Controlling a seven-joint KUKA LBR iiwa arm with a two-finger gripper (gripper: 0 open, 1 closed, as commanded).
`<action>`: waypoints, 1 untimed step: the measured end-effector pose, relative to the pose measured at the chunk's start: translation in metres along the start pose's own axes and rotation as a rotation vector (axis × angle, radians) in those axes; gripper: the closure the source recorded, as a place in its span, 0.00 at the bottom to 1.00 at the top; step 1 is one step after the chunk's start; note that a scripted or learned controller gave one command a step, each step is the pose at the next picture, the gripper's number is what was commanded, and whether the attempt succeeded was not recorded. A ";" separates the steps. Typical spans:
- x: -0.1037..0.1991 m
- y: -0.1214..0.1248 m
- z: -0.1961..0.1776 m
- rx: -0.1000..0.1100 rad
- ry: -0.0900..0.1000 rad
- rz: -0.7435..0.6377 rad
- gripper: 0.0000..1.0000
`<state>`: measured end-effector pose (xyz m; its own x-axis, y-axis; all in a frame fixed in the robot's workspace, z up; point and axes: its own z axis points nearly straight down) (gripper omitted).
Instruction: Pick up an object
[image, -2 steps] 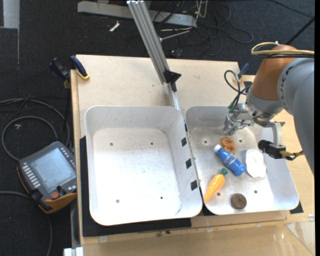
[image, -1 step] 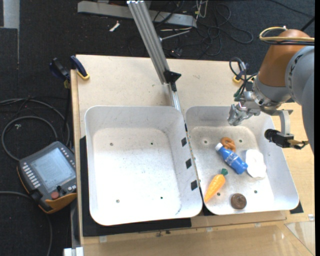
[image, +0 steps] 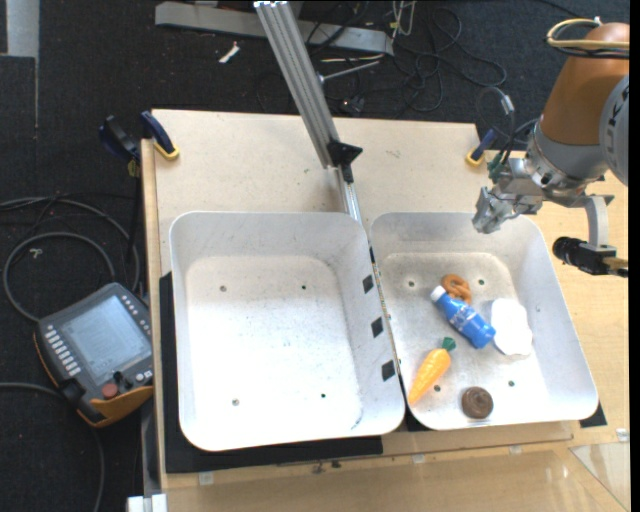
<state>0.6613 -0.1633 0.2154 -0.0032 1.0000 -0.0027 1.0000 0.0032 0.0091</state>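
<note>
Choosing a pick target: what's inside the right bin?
The right bin holds a pretzel, a blue bottle, a white object touching the bottle, a carrot and a brown disc. Anything beneath the bottle or white object is covered.

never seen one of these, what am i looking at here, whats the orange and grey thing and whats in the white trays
The orange and grey thing is a robot arm, reaching in from the right. Its tip is a two-finger gripper, hanging over the far rim of the right bin with nothing in it. The single camera is fixed above the bench, looking down at a slant. The right bin holds a blue bottle, a pretzel-like piece, a white lump, a toy carrot and a brown disc. The left bin sits beside it. The grey handset on the floor is probably the arm's controller.
</note>
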 end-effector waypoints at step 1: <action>0.000 0.002 -0.045 0.002 0.001 0.000 1.00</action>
<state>0.6628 -0.1632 0.2609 -0.0031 1.0000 -0.0020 1.0000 0.0032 0.0073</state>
